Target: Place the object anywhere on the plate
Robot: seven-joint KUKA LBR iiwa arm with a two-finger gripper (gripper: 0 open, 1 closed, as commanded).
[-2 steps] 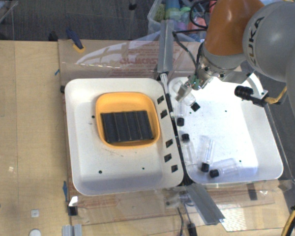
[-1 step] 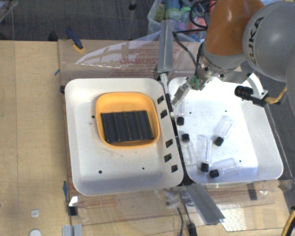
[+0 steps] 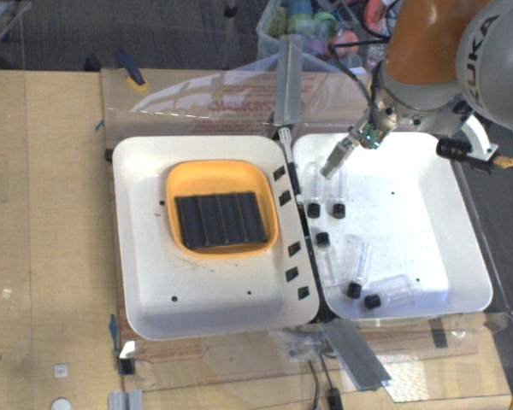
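Observation:
An orange plate (image 3: 181, 180) lies in the left bin (image 3: 145, 280). A black ridged rectangular block (image 3: 221, 219) rests flat on the plate, covering most of its middle. My gripper (image 3: 328, 170) hangs over the upper left corner of the right bin (image 3: 427, 195), angled down and to the left. It is well to the right of the plate. Just below its tip stand two clear vials with black caps (image 3: 313, 207) (image 3: 338, 209). Nothing can be made out in the gripper.
More clear vials with black caps (image 3: 354, 289) lie along the right bin's left side and front. Black clips (image 3: 292, 248) line the divider between the bins. A tub of colourful items (image 3: 325, 7) sits behind the bins.

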